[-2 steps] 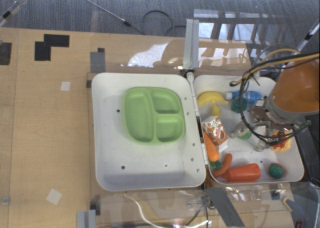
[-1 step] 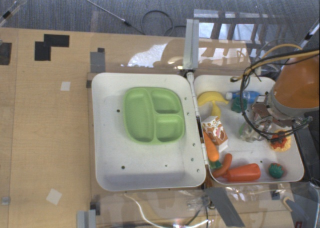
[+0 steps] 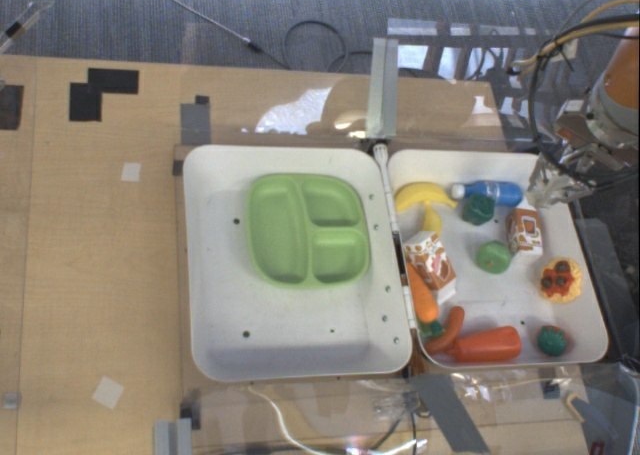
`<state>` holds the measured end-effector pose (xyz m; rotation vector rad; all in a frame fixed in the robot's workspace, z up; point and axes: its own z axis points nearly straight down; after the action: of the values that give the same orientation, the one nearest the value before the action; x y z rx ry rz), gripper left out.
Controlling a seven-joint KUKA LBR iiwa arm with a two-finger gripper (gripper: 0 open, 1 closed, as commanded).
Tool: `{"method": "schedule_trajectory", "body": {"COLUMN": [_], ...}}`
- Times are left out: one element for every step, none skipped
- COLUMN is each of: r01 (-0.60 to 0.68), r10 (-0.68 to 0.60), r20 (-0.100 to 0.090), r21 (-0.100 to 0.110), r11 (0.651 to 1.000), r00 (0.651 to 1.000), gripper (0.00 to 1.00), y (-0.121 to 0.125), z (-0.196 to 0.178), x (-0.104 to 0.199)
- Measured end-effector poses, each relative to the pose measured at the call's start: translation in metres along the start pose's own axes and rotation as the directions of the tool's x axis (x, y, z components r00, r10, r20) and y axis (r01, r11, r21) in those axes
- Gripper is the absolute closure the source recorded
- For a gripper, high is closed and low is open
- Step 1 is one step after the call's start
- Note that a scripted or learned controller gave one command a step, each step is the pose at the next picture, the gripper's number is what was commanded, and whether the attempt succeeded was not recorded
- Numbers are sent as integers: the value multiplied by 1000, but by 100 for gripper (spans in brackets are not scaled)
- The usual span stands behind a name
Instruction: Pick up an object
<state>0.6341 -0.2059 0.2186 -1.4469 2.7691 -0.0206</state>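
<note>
Fingers (image 3: 548, 186) hang over the far right corner of the right bin (image 3: 590, 288), and at this slant I cannot tell whether they stand apart or together; nothing shows between them.

On the surface (image 3: 90, 273) the left bin (image 3: 215, 273) holds just a green divided tray (image 3: 306, 228). Everything worth taking lies in the right bin. Largest there is an orange-red pepper (image 3: 487, 344) along the near wall, its long axis running left to right, well apart from the arm. A blue bottle (image 3: 490, 191) lies on its side by the far wall, long axis also left to right, just to the left of the fingers. A yellow banana (image 3: 423, 199) curves beyond it, against the divider. A small carton (image 3: 525, 231) stands nearest of all, just toward the camera from the fingers. A green ball (image 3: 493, 257) sits a little further on.

By my judgement the carton is the likeliest pick: the move is a short shift toward the camera and slightly left, then down.
</note>
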Motion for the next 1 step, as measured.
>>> {"method": "schedule_trajectory", "body": {"r01": [1], "r10": [-1], "r20": [-2], "r21": [-11], "r11": [1000], "r00": [1000], "gripper": [0], "y": [2], "z": [6], "x": [0]}}
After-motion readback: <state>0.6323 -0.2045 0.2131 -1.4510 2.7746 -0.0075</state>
